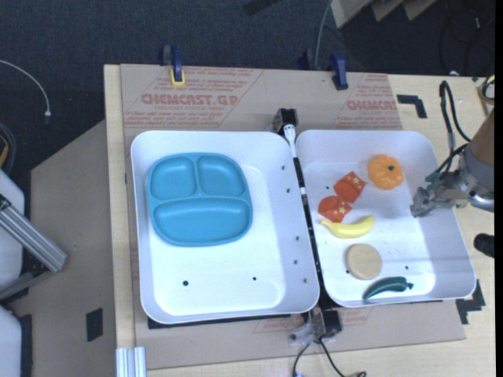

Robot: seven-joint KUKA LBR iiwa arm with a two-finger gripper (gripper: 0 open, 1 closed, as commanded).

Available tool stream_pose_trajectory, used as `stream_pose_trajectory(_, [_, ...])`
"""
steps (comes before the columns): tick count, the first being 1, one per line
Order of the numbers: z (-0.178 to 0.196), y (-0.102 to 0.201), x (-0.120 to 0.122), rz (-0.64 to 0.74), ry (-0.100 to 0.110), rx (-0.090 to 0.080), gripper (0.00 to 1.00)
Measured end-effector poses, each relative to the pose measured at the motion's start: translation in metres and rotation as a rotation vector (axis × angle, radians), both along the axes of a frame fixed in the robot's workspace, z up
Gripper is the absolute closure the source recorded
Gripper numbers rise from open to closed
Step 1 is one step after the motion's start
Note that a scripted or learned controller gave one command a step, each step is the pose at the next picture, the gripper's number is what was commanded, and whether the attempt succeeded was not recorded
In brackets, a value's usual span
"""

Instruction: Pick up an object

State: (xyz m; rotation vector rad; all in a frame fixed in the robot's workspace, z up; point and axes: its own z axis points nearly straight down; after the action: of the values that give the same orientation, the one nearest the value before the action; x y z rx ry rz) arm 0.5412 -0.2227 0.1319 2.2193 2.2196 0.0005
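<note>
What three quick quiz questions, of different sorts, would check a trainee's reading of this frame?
1. True or false: the blue divided plate lies in the left bin.
2. Which lies nearest the gripper? A) orange pepper B) round cookie C) green pepper
3. Fill in: the yellow banana lies just below the two ____ pieces.

Key: 1 true; 2 A; 3 red.
</note>
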Motion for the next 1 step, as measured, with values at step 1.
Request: stream_pose_trajectory(1, [0.0619, 0.0056, 0.0049, 0.001, -0.005, -0.001, 1.00])
